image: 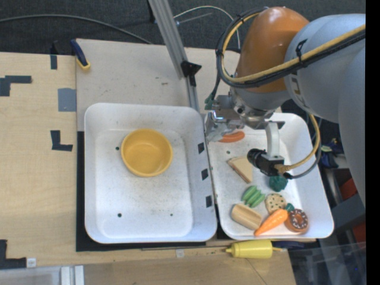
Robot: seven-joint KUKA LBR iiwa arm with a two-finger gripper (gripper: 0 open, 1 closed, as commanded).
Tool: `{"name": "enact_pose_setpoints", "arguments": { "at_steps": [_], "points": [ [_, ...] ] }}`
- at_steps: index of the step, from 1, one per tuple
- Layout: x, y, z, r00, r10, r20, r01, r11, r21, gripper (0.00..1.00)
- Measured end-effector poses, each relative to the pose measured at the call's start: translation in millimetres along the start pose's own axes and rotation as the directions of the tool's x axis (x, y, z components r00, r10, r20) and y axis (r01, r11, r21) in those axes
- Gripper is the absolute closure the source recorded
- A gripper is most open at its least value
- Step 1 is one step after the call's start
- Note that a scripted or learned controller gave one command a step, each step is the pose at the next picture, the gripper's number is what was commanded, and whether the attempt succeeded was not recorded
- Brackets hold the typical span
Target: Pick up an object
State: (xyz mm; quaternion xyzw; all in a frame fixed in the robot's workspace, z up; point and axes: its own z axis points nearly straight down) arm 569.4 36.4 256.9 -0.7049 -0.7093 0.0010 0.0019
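Camera view: one yellow bowl (146, 152), two bins (101, 123).

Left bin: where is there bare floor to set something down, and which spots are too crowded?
The left bin has bare floor in front of and left of the yellow bowl. The right bin is crowded: sandwich wedge, green piece, bread roll, carrot and donut fill its front, with the arm over its back.
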Motion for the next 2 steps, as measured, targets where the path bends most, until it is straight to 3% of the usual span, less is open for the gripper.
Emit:
{"name": "enact_pose_setpoints", "arguments": {
  "at_steps": [1,2],
  "points": [
    [46.4,-23.8,7.0,1.000,0.000,0.001,0.000,1.000,0.001,1.00],
    [43.4,-22.6,6.5,1.000,0.004,0.002,-0.004,1.000,-0.001,0.00]
  ]
}}
